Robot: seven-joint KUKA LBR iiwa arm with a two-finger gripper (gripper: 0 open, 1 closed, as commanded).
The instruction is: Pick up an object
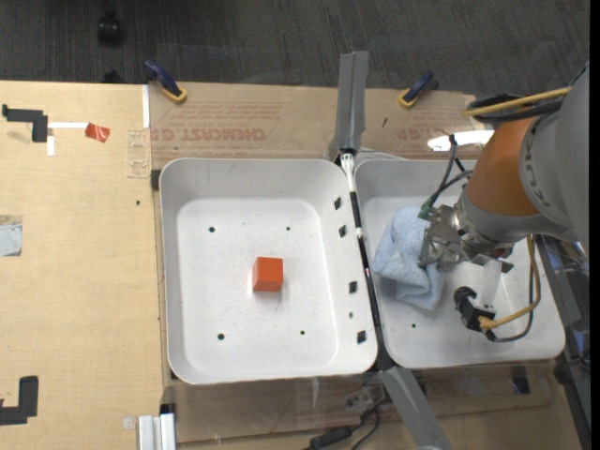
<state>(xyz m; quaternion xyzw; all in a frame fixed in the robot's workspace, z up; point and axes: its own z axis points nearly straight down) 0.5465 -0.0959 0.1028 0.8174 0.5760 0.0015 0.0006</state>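
Claw [434,251] sits low in the right bin [525,345], at the right edge of the crumpled pale-blue cloth [401,256]; its grip cannot be told. Cloth lies on the bin floor, so lifting appears undone. Arm [525,172] bends down steeply from the right. Orange block [268,274] rests in the left bin [187,279].

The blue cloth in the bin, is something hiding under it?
The blue cloth lies crumpled on the right bin's white floor, the gripper at its edge. Whatever lies beneath is covered, so I cannot tell.
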